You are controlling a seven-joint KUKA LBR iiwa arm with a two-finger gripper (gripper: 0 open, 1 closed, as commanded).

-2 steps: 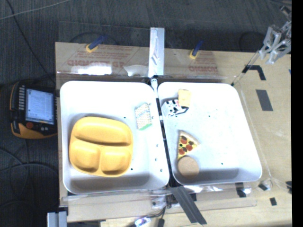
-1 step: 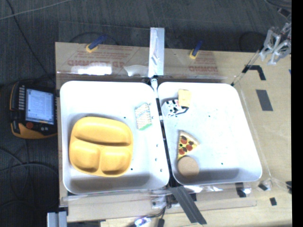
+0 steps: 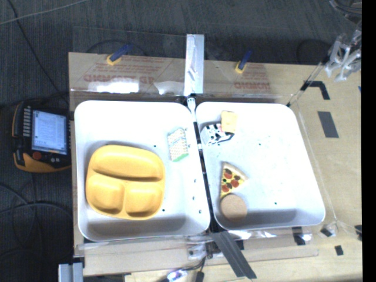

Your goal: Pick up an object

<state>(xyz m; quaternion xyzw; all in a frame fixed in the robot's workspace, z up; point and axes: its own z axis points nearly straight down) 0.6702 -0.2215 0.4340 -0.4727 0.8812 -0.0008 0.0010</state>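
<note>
White plastic forms the two shallow bins, which sit side by side on a pale wooden bench, their inner walls touching along the middle.

The left bin holds a large yellow divided tray, lying flat towards the near left corner with one long compartment at the back and two smaller ones in front. Near the bin's right wall lies a small green-and-white packet, apart from the tray.

The right bin holds four small things, all on its left side. A pale yellow block lies near the back wall. Just beside it, towards the divider, is a small black-and-white object, too small to identify. Further forward lies a toy pizza slice with red dots, and a round tan disc sits just in front of it, close to the near wall.

Two yellow-and-blue clamps grip the back edge of the bench, and a metal strip stands between the bins at the back. A handheld control unit with a lit screen rests on the dark floor to the left.

At the upper right corner, well apart from both bins and every object, hangs the pale metal gripper. It is too small and blurred to tell whether it is spread or closed, and nothing can be seen in it.
</note>
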